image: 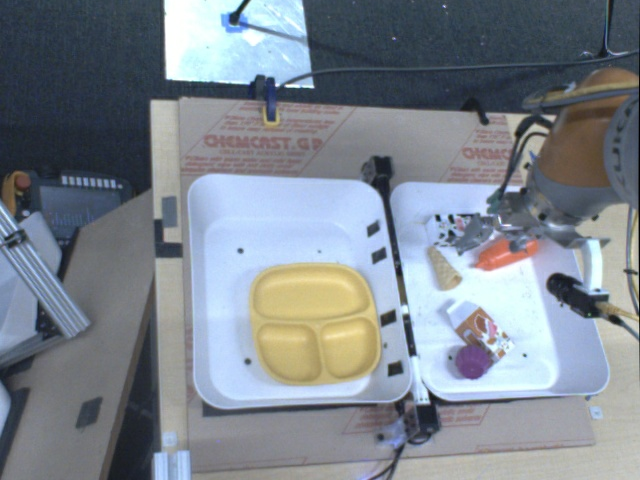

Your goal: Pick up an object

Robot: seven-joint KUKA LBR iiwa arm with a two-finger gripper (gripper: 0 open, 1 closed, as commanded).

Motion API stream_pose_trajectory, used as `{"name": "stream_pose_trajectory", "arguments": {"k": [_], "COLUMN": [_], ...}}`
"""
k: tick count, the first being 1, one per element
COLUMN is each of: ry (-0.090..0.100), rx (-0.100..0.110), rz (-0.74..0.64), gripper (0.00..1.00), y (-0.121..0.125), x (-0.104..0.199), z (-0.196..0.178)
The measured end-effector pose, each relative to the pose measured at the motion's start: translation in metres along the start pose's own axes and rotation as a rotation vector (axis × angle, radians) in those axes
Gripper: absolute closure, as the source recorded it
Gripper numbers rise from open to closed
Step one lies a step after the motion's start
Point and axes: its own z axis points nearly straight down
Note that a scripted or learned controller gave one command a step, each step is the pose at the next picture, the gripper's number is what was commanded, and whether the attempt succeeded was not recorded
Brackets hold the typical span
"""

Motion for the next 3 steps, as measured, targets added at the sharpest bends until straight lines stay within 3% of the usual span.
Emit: {"name": "stream_pose_trajectory", "arguments": {"k": [1,2,3], "ry": [-0.001,-0.003,-0.002], "rx": [-0.005,-0.013,-0.008], "rz": [0.001,0.001,0.002], "gripper": [0.00,1.00,1.00], "y": [0.004,0.007,0.004], "x": [-0.003,-0.004,-0.014], "z": [0.059,0.044,-0.011]}}
